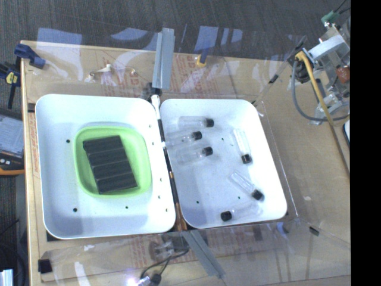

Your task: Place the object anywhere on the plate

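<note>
Vials (206, 152) in right bin (271, 159), plate (80, 159) left.

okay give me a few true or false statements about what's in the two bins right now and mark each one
1. A green plate sits in the left bin. True.
2. A dark ridged block lies on the green plate. True.
3. The clear vials with black caps are in the left bin. False: they lie scattered in the right bin.
4. All the vials stand upright in a neat row. False: they lie on their sides, pointing different ways.
5. The dark ridged block lies on the bin floor beside the plate. False: it rests inside the plate's rim.
</note>
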Tool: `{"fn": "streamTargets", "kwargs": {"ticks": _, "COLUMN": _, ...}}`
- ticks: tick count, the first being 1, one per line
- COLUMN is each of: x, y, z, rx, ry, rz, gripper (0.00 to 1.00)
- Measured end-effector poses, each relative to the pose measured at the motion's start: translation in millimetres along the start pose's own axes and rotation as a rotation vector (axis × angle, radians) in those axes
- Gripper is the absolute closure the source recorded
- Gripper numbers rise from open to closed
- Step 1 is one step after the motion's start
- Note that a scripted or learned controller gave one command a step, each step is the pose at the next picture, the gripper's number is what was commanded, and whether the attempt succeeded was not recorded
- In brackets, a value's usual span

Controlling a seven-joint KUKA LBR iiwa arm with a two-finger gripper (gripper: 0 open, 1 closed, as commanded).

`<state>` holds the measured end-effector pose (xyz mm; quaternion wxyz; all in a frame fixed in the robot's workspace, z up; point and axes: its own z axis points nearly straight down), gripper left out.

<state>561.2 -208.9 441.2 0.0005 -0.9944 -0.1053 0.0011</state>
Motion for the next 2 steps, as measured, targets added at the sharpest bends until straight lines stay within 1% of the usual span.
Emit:
{"fn": "streamTargets", "kwargs": {"ticks": 1, "x": -17, "y": -3, "z": 0, "rx": 0.004, "ry": -0.002, "rz": 0.005, "gripper": 0.00}}
{"fn": "streamTargets", "kwargs": {"ticks": 2, "x": -50, "y": -9, "z": 0, "rx": 0.003, "ry": -0.002, "rz": 0.006, "gripper": 0.00}}
